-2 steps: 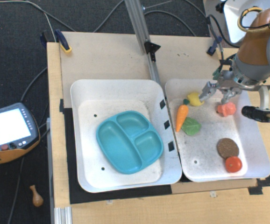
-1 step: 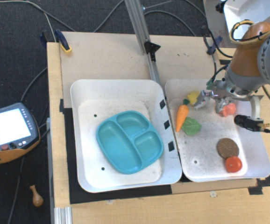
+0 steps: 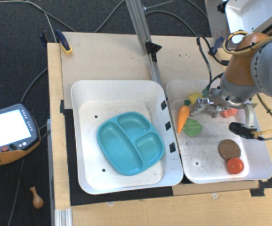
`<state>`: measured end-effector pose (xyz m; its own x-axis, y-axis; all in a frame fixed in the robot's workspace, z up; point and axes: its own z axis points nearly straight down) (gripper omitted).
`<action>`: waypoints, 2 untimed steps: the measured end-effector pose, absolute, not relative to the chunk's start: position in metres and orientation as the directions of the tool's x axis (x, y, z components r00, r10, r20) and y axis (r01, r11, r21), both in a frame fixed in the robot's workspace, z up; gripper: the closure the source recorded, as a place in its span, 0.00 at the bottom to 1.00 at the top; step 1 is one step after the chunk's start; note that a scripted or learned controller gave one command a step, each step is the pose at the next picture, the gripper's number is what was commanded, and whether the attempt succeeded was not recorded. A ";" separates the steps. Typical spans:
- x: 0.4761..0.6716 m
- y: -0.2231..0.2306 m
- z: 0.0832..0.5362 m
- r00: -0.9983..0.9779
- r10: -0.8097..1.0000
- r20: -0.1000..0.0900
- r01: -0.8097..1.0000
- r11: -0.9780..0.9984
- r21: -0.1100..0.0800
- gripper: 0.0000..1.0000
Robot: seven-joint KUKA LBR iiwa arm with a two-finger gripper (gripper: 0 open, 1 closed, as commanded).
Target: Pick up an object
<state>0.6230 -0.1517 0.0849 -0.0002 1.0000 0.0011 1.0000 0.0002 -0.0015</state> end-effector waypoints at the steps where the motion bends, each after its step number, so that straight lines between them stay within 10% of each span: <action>1: 0.625 -0.153 0.099 0.000 1.000 -0.002 1.000 0.000 0.005 1.00; 2: 0.628 -0.161 0.148 0.000 1.000 -0.002 1.000 0.000 0.007 1.00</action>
